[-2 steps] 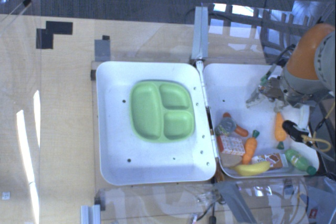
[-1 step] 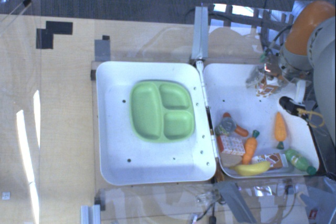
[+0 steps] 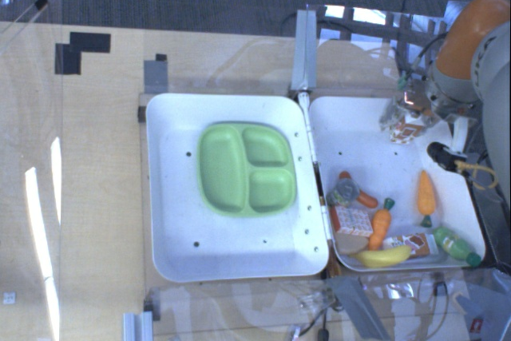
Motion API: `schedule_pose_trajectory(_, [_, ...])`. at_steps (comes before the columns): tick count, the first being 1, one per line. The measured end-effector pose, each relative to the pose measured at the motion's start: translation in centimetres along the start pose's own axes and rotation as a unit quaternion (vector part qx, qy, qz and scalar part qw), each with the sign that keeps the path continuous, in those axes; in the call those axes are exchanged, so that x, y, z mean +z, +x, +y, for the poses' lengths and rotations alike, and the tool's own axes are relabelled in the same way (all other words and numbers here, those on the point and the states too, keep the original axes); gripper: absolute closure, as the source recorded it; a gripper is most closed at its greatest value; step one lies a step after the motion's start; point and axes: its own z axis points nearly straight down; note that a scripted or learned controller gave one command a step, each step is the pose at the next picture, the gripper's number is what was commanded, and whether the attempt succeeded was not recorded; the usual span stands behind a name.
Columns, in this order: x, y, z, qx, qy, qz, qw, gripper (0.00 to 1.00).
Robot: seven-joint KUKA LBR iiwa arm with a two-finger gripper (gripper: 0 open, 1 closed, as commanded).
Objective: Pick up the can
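Trouble ahead, I'd judge: what looks like the can (image 3: 345, 191) is wedged against a carrot (image 3: 366, 199) and a red-and-white box (image 3: 351, 218) at the right bin's (image 3: 359, 124) left wall, so a descent could snag a neighbour or glance off. The gripper (image 3: 406, 117) hovers over that bin's far right corner, well apart from the can; open or closed, I cannot tell.

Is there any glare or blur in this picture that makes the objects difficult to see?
In the camera view, bright streaks of glare lie on the bench at left, clear of the bins; the green tray is evenly lit and sharp; the gripper at the right bin's far corner is soft and cluttered, so its details are hard to read.
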Motion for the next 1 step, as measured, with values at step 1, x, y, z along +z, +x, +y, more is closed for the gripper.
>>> schedule_pose_trajectory(1, [-8.19,0.42,-0.38,0.057,0.004,0.000,0.9984,1.00])
